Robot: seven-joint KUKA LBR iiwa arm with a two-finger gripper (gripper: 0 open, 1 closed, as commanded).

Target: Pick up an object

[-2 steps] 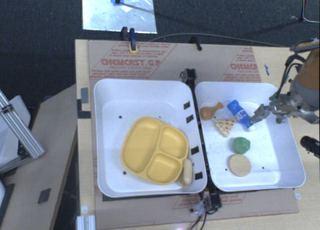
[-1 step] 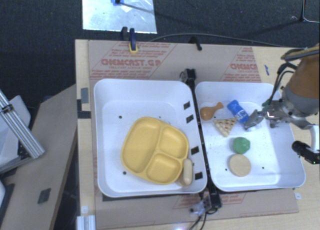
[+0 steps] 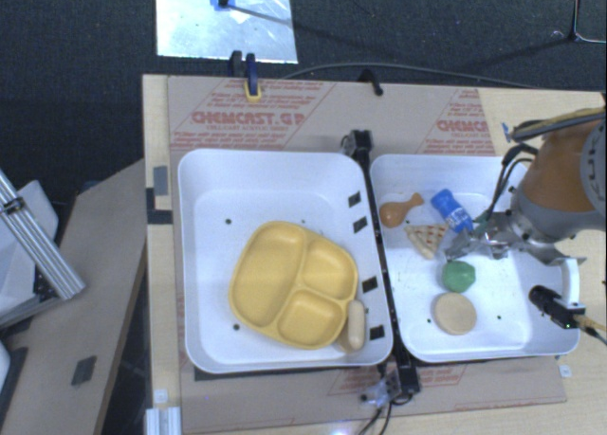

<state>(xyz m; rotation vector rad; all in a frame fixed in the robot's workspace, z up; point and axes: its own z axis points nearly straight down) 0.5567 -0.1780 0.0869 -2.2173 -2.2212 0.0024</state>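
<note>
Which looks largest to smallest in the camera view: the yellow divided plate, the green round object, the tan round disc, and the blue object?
1. yellow divided plate, by far the largest.
2. tan round disc.
3. green round object and blue object: they look about alike, so I do not rank them.

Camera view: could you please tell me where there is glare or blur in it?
In the camera view, the shiny silver sheet beyond the bench glares brightly; the two shallow white bins are evenly lit, nearly washed out; the two-finger gripper looks soft and blurred.
</note>
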